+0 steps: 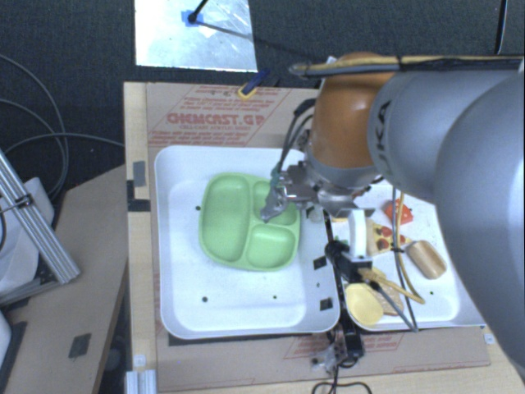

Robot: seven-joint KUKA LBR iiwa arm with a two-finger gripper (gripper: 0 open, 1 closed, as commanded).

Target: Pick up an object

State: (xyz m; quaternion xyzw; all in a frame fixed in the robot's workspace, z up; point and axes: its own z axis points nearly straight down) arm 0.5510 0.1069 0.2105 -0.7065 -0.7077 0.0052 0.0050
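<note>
Grey arm (459, 130) fills the foreground, its end effector (275, 208) low over the green tray's (238, 228) right edge, apparently seeking that rim. Whether it is spread or pinching, I cannot tell. Tray lies flat in the left bin (189, 302).

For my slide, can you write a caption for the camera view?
Grey robot arm reaches over a green divided plate in the left white bin.
</note>
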